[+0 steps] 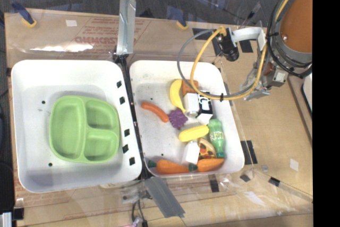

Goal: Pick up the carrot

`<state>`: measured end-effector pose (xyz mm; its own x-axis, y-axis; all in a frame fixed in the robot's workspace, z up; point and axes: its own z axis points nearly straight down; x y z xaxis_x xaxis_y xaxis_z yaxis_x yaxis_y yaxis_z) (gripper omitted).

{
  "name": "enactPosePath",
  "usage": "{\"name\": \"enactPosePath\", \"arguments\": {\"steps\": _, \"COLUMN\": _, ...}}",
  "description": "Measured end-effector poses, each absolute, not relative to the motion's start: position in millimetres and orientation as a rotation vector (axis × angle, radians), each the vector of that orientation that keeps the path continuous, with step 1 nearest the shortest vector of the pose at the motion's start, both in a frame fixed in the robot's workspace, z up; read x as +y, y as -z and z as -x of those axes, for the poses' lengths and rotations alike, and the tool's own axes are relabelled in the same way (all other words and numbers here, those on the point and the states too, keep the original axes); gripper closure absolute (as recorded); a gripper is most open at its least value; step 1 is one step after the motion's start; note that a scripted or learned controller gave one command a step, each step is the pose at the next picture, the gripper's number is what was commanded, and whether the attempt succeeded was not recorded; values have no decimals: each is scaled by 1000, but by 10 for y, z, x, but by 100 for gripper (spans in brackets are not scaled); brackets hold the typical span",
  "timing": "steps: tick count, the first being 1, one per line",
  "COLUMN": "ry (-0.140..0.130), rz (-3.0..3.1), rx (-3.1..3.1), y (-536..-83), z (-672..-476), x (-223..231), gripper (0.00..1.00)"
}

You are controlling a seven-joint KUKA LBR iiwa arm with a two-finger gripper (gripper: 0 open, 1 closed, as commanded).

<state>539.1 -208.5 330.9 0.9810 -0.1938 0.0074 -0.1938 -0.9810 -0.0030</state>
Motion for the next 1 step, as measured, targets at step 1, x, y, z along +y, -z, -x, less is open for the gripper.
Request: {"name": "enactPosePath", "arguments": {"steps": 1, "ry": -4, "rz": 3119, "rx": 303, "y": -2910, "z": -5878, "x": -2073, "gripper": 100}}
